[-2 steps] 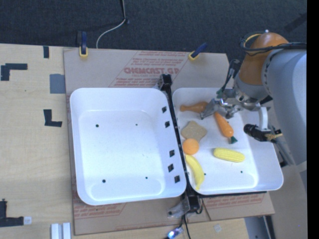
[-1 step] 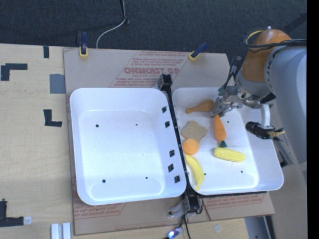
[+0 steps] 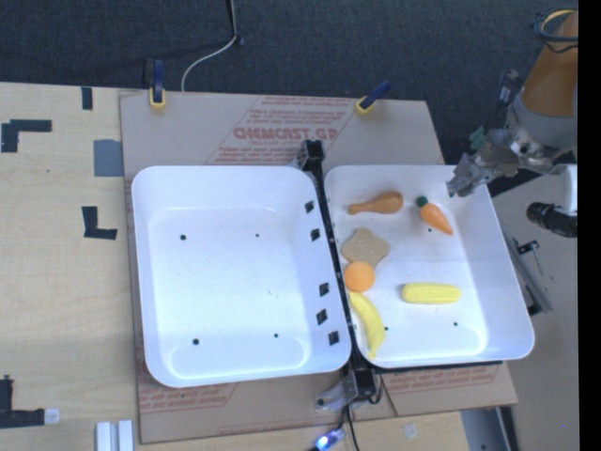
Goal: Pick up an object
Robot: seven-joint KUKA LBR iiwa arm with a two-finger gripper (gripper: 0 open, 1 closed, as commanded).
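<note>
Gripper [image 3: 462,182] hangs over right bin's [image 3: 498,252] far right rim; grip state cannot be told | nearest item: toy carrot [image 3: 435,217] lying just beside it inside that bin | likely light, rigid, smooth plastic; tapered, so grasp across thicker middle

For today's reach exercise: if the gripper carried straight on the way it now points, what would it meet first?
Probably the carrot. The gripper points down and left into the right bin, and the carrot lies nearest in that line, though depth is unclear from this slanted view.
</note>
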